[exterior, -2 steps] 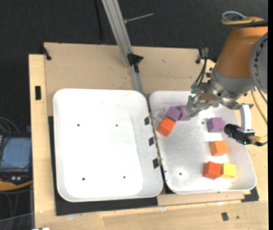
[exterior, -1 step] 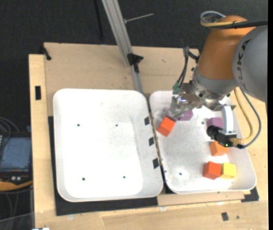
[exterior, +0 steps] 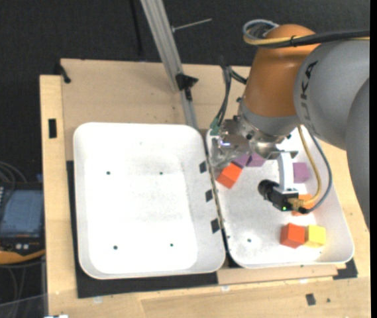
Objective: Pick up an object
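Note:
My gripper (exterior: 228, 163) hangs over the left side of the right white bin (exterior: 334, 244), close to the divide between the bins. A small orange-red block (exterior: 228, 175) sits tilted between the fingertips, and the gripper is shut on it. A purple block (exterior: 249, 159) lies just right of it, partly under the wrist. Another purple block (exterior: 301, 171) rests further right. At the bin's front right, an orange block (exterior: 294, 234) and a yellow block (exterior: 317, 235) sit side by side.
The left white bin (exterior: 85, 177) lies beside the right one. A slanted metal pole (exterior: 165, 45) rises behind the bins. A black cable connector (exterior: 274, 194) hangs from the arm over the right bin. A handheld pendant (exterior: 12, 217) sits off the bench at left.

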You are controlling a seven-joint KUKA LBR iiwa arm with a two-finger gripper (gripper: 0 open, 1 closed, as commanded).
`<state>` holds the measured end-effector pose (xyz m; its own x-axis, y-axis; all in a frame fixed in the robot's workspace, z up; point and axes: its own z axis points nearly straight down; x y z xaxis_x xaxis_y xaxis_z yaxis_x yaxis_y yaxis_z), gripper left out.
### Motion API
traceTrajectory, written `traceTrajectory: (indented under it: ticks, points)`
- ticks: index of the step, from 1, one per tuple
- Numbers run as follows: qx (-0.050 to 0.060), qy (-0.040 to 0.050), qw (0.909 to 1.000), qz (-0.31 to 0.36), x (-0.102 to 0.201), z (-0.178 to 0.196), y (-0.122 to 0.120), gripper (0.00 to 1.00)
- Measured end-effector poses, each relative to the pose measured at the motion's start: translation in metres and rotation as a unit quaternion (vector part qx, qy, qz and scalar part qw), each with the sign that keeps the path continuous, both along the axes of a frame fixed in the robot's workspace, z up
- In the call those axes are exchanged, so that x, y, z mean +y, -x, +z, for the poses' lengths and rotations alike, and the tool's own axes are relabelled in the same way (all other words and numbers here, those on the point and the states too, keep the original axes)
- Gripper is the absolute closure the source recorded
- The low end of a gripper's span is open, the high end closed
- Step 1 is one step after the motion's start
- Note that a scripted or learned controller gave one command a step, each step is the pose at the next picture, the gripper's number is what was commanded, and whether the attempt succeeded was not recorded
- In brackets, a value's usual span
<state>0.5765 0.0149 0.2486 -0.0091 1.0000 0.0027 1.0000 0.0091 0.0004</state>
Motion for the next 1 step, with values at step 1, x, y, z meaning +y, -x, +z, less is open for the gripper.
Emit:
traceTrajectory:
  ticks: [1]
  points:
    - [0.000, 0.0000, 1.0000, 0.000, 0.0548, 0.0059, 0.0102, 1.00]
